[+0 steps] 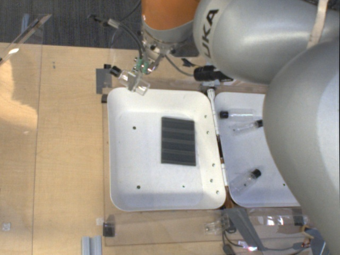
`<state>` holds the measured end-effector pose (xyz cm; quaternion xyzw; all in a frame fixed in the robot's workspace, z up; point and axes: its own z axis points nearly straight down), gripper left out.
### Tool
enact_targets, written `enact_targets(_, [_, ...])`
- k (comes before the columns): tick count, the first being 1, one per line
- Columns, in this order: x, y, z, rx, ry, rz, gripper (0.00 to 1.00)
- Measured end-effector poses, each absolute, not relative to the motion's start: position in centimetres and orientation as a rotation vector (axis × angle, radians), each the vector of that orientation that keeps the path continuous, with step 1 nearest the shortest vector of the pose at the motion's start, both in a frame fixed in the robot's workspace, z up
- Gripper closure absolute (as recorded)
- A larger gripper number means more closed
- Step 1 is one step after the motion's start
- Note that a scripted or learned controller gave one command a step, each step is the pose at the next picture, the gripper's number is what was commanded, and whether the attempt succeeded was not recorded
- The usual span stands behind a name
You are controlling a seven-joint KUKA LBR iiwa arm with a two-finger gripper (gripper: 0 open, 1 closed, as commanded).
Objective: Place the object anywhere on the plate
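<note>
Well, from my feed the arm [265, 31] comes in from the right and fills much of the upper right of the view, its orange band at the top edge. The gripper [139, 81] hangs below that band, right over the far left corner of the left bin [122, 158], just at the rim. Something clear and glinting sits at its tip, with a small green board above it. I cannot make out whether that is part of the tool or something carried, and I cannot tell whether the gripper is clenched or released. Thin cables [123, 28] loop off from the wrist toward the upper left.

The plate [178, 141] is a dark grey ribbed rectangle lying flat near the middle of the left bin, well apart from the gripper.

The right bin [239, 193] is partly hidden by the arm. In it I see a clear tube [245, 125] with a dark cap, lying on its side near the far end. A small black piece [223, 113] sits just beside it, toward the wall between the bins. A second clear tube [249, 178] with a black cap lies tilted nearer the front. Both tubes are in that bin, apart from the plate.

Both bins rest on a pale wooden bench [53, 142]. A dark bracket [102, 80] stands near the left bin's far left corner.
</note>
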<state>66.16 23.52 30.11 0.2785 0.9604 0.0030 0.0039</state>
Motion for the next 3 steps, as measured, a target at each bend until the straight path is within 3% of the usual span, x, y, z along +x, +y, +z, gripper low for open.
enact_targets(1, [65.6,23.5,21.3,0.951,2.993,0.004,1.0])
enact_targets(2, [66.3,23.5,26.1,0.835,3.022,0.007,1.0])
enact_targets(3, [65.9,23.5,23.3,1.143,2.923,0.005,1.0])
